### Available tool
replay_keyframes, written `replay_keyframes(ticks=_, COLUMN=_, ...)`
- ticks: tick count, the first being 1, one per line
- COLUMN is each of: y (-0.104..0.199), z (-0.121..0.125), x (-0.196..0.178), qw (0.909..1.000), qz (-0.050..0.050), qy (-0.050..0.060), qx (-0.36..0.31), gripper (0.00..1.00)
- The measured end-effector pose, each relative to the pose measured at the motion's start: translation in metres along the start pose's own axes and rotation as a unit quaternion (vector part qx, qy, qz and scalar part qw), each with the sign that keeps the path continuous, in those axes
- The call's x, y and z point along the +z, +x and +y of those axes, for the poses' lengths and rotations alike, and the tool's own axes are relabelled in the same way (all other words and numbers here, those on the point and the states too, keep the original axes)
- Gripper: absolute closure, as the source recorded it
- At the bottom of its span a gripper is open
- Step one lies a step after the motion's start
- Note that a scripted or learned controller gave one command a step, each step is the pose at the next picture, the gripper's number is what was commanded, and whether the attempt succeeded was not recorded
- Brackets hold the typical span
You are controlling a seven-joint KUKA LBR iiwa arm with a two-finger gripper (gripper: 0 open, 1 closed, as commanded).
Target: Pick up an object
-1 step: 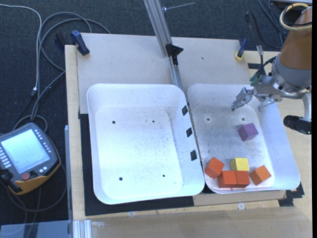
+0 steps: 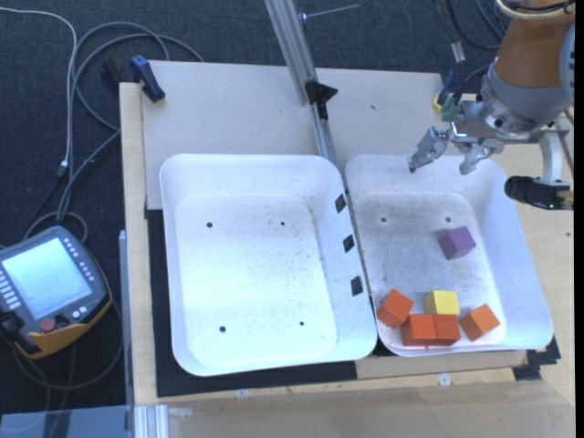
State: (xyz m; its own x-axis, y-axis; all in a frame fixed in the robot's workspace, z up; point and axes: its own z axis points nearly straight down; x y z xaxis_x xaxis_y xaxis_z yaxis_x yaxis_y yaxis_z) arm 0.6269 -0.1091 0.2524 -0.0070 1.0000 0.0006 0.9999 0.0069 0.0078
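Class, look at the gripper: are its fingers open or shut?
Open. The gripper hangs above the right bin's far edge with its two fingers spread apart and nothing between them.

Single fixed overhead camera, slanted down, both bins point(image 2: 182, 176).

Orange-banded grey arm point(image 2: 534, 48); silvery metal gripper point(image 2: 447, 156) (black cables trailing behind).

two bins side by side on bench point(image 2: 228, 108), left bin point(image 2: 182, 176), right bin point(image 2: 520, 245) holding five blocks, one block point(image 2: 455, 242) alone mid-bin, four-block cluster point(image 2: 436, 317) along near edge, gripper point(image 2: 445, 157) over right bin's far rim, fingers spread, pendant point(image 2: 46, 286) off bench at left
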Motion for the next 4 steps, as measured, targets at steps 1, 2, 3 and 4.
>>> replay_keyframes(ticks=1, y=-0.033, z=-0.009, x=0.121, qw=1.0000, qz=0.001, qy=0.009, qx=0.004, gripper=0.00)
replay_keyframes(ticks=2, y=-0.100, z=-0.028, x=0.154, qw=1.0000, qz=-0.001, qy=0.007, qx=0.006, gripper=0.00)
replay_keyframes(ticks=3, y=-0.041, z=-0.057, x=0.152, qw=1.0000, qz=0.002, qy=0.006, qx=0.002, gripper=0.00)
replay_keyframes(ticks=4, y=0.008, z=-0.086, x=0.152, qw=1.0000, qz=0.002, qy=0.006, qx=0.002, gripper=0.00)
